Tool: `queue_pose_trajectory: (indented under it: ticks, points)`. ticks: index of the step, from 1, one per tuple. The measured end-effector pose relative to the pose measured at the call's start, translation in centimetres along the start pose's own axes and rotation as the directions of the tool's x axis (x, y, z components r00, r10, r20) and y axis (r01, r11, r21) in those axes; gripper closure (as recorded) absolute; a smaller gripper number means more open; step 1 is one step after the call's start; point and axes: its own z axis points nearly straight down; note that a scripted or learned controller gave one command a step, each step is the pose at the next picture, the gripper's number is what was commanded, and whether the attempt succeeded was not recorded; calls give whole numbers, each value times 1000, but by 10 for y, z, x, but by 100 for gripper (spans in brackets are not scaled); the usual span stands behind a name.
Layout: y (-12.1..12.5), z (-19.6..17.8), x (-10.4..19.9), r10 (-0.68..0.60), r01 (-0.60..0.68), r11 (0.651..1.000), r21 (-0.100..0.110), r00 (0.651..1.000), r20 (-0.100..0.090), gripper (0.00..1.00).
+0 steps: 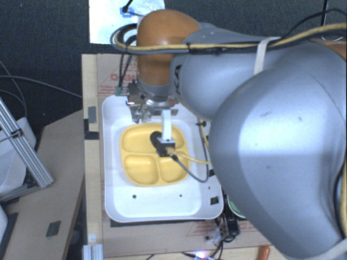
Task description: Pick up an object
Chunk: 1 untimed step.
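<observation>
Divided plate (142,164): yellow, laid in the white bin (122,202).
Jaws: held above its far rim; opening cannot be told.

Tan bench (93,188) carries a shallow white bin (116,167), lying flat near bench's left edge, rim parallel to it.

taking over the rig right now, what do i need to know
End effector: low at the far end of the white bin, just above the far rim of the yellow divided plate. I can't tell its grip state, and nothing is visibly held.
Things: the plate lies flat on the bin floor, toward the far half.
Done: approach only, nothing is lifted.
Left: grasp an object, probably the plate's rim, then raise it clear of the bin.
</observation>
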Motion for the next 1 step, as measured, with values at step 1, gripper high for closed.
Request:
queue_pose_trajectory:
  ticks: [1]
  points:
    - [44,11,-4,0,0,1000,-2,1000,0,100]
